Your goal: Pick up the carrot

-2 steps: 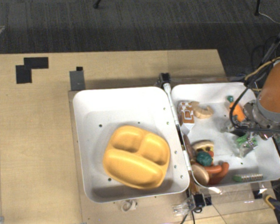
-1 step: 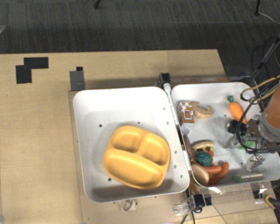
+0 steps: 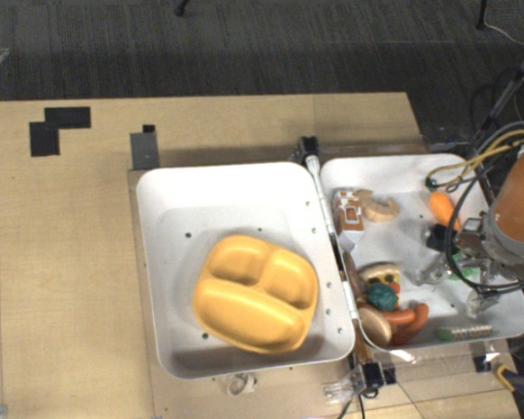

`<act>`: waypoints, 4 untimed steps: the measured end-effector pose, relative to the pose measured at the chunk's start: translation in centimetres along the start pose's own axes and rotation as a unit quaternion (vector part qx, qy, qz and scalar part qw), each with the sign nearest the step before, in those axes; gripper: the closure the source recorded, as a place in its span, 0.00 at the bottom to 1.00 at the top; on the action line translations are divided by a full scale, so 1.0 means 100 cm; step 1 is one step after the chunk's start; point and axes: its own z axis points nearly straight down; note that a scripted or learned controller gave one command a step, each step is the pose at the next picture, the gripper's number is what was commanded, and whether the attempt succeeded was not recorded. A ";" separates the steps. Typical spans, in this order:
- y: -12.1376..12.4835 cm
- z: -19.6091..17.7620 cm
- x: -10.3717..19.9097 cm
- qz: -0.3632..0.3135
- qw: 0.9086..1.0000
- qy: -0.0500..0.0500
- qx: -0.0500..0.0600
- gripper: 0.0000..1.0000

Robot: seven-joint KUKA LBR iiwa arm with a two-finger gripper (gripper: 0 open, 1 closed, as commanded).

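The carrot is a small orange piece lying in the upper right part of the right bin, with dark cables crossing its right side. The arm's orange band hangs over the bin's right edge. The gripper points down into the bin just below the carrot, near the bin floor. Nothing can be seen held in it, and cables and the wrist hide much of it.
The right bin also holds a brown-and-white box, a beige piece, a teal and yellow toy, a sausage in a bun and a green stick. A large yellow pepper fills the left bin.
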 end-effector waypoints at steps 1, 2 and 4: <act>0.003 0.000 0.004 -0.116 0.993 0.000 0.002 0.00; 0.007 0.000 0.008 -0.233 0.972 0.000 0.002 0.00; 0.008 -0.074 0.009 0.006 1.000 0.001 0.000 1.00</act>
